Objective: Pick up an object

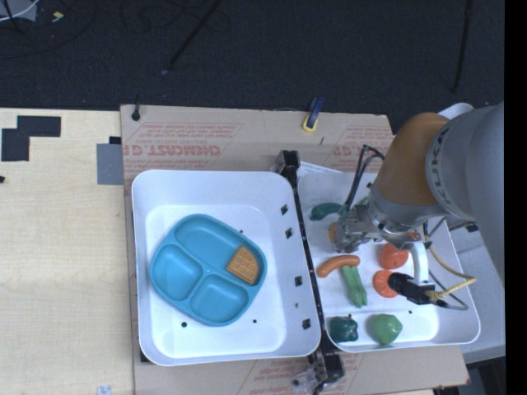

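My gripper [351, 234] is low over the upper left part of the right bin [461, 323]. Just at its left side an orange piece [333, 234] peeks out, partly hidden by the gripper. A teal toy [324, 211] lies just above it. Below the gripper lie an orange sausage [338, 264] and a green bean pod [354, 285]. To the right are two red-orange round pieces [394, 257] [383, 283]. A dark green pepper [343, 329] and a light green round fruit [384, 328] rest at the bin's front edge.
The left bin [165, 196] holds a blue divided plate [185, 270] with a tan waffle piece [244, 264] in its right compartment. A black divider [300, 245] runs between the bins. The arm's grey and orange body [428, 171] covers the right bin's far right corner.
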`<move>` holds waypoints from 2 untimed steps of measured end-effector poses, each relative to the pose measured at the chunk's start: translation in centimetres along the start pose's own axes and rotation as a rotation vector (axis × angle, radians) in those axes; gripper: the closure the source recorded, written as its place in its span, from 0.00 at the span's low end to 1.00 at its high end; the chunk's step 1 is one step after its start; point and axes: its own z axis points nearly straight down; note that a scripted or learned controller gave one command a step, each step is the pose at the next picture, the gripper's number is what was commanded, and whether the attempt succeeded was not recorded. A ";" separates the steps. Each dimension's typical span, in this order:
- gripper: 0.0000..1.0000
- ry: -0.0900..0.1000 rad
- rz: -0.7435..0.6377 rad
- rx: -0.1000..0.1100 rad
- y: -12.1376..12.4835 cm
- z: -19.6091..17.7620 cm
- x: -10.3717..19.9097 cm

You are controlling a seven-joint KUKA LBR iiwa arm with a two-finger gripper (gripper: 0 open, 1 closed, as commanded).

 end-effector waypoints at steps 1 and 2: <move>1.00 -0.002 0.000 -0.006 -0.7 -5.9 -0.5; 1.00 -0.002 -0.006 -0.007 -0.6 -12.2 -0.3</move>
